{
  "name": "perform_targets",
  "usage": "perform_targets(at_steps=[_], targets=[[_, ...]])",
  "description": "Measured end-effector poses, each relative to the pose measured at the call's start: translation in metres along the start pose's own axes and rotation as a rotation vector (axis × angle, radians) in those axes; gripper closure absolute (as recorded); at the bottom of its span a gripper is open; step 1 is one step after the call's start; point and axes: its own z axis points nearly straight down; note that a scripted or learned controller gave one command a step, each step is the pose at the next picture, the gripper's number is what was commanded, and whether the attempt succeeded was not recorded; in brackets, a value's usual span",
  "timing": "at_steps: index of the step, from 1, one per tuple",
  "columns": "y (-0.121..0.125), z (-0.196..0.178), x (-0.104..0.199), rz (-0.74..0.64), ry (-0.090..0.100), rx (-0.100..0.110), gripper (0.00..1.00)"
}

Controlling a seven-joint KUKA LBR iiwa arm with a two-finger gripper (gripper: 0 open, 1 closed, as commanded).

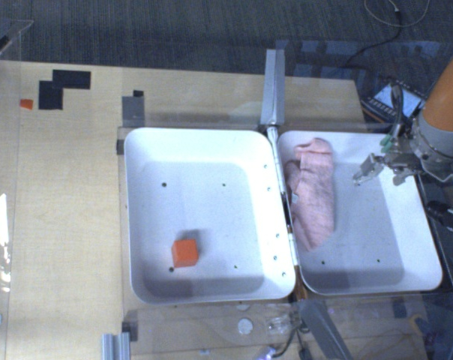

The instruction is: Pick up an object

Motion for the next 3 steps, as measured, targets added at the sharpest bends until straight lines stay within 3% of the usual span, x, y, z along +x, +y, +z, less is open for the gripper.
perform_targets(at_steps=[1,2,3], targets=[[-0.009,0.044,-0.011,-0.18,-0.001,-0.003,0.0],[0.056,0.108,0.058,-0.404,-0.003,-0.013,0.0],[-0.001,0.107,0.061,-0.392,-0.005,-0.016,0.0]])
